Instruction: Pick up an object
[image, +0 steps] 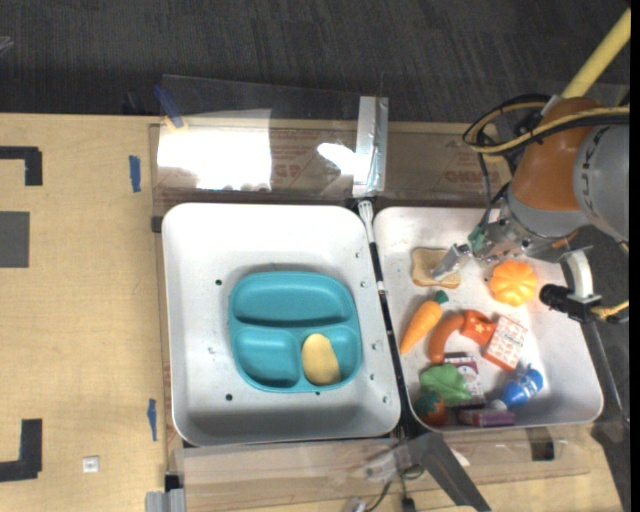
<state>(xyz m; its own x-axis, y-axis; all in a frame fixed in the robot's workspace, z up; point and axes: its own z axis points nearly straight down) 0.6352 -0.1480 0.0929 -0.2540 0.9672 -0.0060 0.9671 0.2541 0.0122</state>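
Orange toy pumpkin (514, 283) in right bin (585, 385), just right of pincer (478, 245), its spread or closure indiscernible.

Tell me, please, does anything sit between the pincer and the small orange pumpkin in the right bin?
Nothing visible does. The pincer hangs over the right bin's far end, and the pumpkin lies just beside it, with bare bin floor between them.
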